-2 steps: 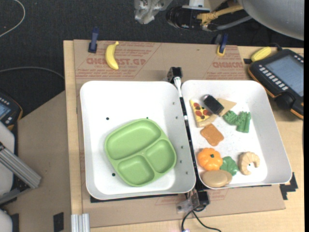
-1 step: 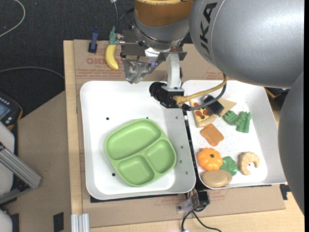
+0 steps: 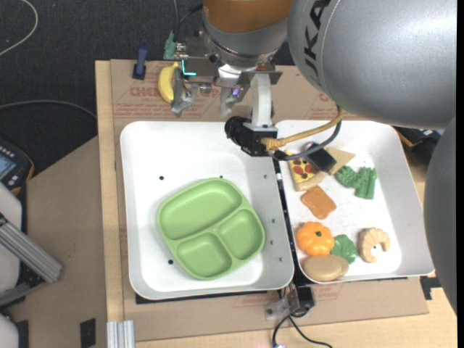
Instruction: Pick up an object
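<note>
My gripper (image 3: pixel 204 101) hangs over the back rim of the left bin (image 3: pixel 138 194), its two fingers (image 3: pixel 180 101) apart with nothing between them. A yellow banana (image 3: pixel 167 84) shows just left of the left finger, over the cardboard behind the bin; I cannot tell whether they touch. The right bin (image 3: pixel 399 158) holds a pizza slice (image 3: pixel 303 171), a green piece (image 3: pixel 357 180), an orange-brown piece (image 3: pixel 317 201), an orange pumpkin (image 3: pixel 314 238), a croissant (image 3: pixel 373 243) and a tan potato (image 3: pixel 325 268).
A green divided plate (image 3: pixel 210 227) lies in the left bin. A black unit on a white bracket (image 3: pixel 250 133) with a yellow cable hangs at the bins' shared wall. The arm's grey body covers the upper right.
</note>
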